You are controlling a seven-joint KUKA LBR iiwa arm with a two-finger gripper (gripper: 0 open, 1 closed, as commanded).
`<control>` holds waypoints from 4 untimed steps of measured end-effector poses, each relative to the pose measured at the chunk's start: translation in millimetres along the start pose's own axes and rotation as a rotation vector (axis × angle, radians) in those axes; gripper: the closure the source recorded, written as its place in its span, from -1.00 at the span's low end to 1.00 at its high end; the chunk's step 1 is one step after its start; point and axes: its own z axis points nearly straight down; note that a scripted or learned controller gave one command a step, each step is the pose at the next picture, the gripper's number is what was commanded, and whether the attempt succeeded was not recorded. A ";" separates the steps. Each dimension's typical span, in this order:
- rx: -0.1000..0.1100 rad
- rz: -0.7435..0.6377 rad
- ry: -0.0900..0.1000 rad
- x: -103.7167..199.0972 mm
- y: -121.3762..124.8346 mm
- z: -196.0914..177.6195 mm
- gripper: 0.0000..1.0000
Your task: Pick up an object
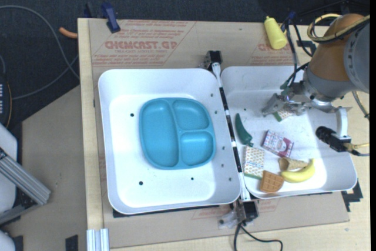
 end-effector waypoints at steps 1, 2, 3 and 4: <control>-0.008 -0.001 -0.005 -1.4 2.0 -12.1 1.00; -0.007 0.000 -0.005 -1.4 1.8 -11.8 -1.00; 0.006 -0.002 0.004 -41.8 63.8 3.9 -1.00; 0.007 -0.002 0.005 20.4 12.1 4.3 -1.00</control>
